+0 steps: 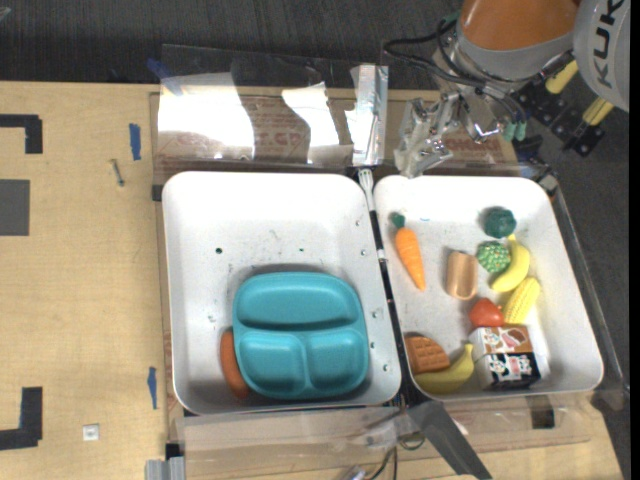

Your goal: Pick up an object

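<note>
Nearest me, a blue tray (300, 333) sits in the left bin (190, 208). Right of that tray, the other bin (575, 298) holds a banana (447, 371), a milk carton (508, 356) and, farther back, a carrot (409, 253). Beyond the carrot, the gripper (432, 148) hangs over the bin's far rim, fingers apart, gripping nothing.

Two white bins (190, 218) sit side by side on the tan bench (70, 268). Clear plastic sheeting (260, 118) lies along their far edge.
</note>
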`<state>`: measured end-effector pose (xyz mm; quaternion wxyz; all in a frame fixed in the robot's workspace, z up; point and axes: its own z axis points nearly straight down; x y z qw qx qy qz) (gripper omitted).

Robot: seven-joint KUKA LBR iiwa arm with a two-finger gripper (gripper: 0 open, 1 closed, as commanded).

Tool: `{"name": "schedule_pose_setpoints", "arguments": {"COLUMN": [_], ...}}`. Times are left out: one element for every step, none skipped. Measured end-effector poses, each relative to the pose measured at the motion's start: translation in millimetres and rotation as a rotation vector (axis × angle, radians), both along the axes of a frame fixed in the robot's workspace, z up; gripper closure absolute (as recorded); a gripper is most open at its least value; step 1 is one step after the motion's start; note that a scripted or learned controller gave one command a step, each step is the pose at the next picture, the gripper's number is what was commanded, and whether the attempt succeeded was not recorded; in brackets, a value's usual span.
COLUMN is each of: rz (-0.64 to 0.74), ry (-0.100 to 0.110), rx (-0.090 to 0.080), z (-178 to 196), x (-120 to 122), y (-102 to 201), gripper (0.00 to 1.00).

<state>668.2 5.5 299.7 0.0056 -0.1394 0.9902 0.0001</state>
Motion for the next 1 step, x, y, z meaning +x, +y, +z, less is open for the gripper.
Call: {"name": "schedule_pose_setpoints", "arguments": {"rz": [0.303], "ry": [0.008], "rx": [-0.002], "z": [-33.1], "x": [-0.8], "y": [-15.9], "gripper": [1.00]}}
